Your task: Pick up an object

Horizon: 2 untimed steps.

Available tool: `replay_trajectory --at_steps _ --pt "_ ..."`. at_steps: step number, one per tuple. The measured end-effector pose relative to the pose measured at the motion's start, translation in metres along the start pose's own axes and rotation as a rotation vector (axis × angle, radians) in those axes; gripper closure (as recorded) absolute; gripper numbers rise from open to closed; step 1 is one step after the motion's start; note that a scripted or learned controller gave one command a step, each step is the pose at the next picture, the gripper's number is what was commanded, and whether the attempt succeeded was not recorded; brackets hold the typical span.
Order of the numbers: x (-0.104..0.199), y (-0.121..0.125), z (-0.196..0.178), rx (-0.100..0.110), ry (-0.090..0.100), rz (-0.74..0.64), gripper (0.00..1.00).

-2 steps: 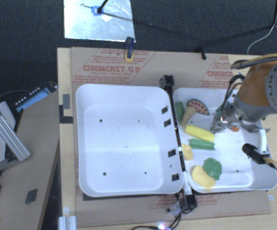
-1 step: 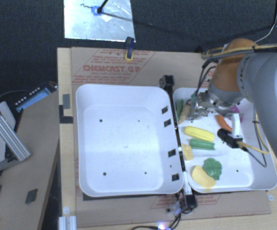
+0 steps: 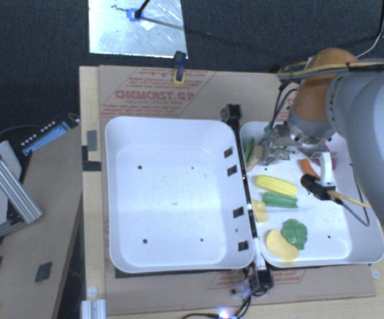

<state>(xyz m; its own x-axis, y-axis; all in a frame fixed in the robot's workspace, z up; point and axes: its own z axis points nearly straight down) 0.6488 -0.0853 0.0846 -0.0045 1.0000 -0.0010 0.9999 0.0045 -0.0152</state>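
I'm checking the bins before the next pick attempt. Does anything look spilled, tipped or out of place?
Nothing stands out. The toys, among them a yellow corn cob, a green pod and a green leafy piece, all lie inside the right bin. The gripper is low at that bin's far left corner.

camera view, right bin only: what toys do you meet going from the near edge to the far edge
yellow piece → green leafy toy → green pod → yellow corn → end effector at the far end

Bench (image 3: pixel 92 178) bears cardboard sheet (image 3: pixel 152 92) (two bins atop).
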Motion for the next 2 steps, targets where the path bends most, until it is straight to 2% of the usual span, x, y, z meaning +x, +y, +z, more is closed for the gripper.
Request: replay_trajectory --at_steps 1,2 --pt "-0.001 -0.046 0.001 -0.013 0.001 0.004 1.00" --pt "0.001 0.002 0.001 0.002 0.000 -0.002 1.00"
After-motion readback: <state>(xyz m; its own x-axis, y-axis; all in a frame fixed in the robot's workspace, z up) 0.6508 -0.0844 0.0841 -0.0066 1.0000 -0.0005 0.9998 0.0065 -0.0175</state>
